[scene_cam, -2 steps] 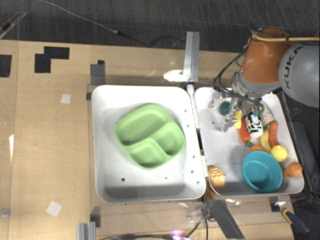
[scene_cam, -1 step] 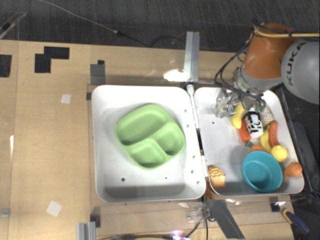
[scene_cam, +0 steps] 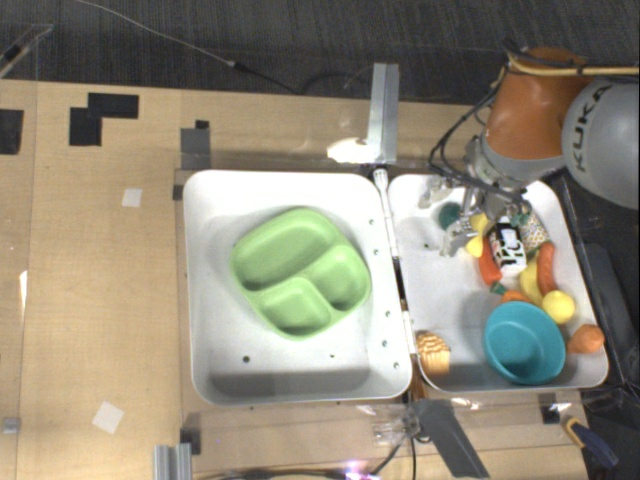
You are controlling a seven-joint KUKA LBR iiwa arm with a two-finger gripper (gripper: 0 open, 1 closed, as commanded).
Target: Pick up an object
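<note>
Fingers [scene_cam: 458, 236] of the gripper [scene_cam: 470, 230] hang low in the right bin [scene_cam: 430, 278], their metal tips pointing toward the bin's bare floor; whether they stand wide or narrow cannot be told, since the wrist and its cables cover the gap from above. Nothing is seen between them. Just behind the fingers lies a small teal object [scene_cam: 449, 211], possibly a ball or cap, its outline too blurred to name with certainty. Immediately to their right sits the candidate cluster: a yellow piece [scene_cam: 478, 225], a black-and-white toy [scene_cam: 509, 248], an orange carrot-like piece [scene_cam: 488, 268] and a red-orange sausage shape [scene_cam: 546, 265], packed together along the bin's far-right wall. Farther toward the viewer from the fingers stand a teal bowl [scene_cam: 522, 342], a lemon-like yellow fruit [scene_cam: 558, 306], an orange fruit [scene_cam: 588, 339] and, at the near-left corner, a small tan pastry-like item [scene_cam: 433, 348]. Well to the fingers' left, across the divider, the left bin [scene_cam: 200, 268] holds a green divided plate [scene_cam: 300, 271]. The arm [scene_cam: 545, 108] descends steeply, presumably so the fingers can enter the crowded bin without sweeping neighbouring items aside. Judged stage: approach to a grasp, object not yet secured.
</note>
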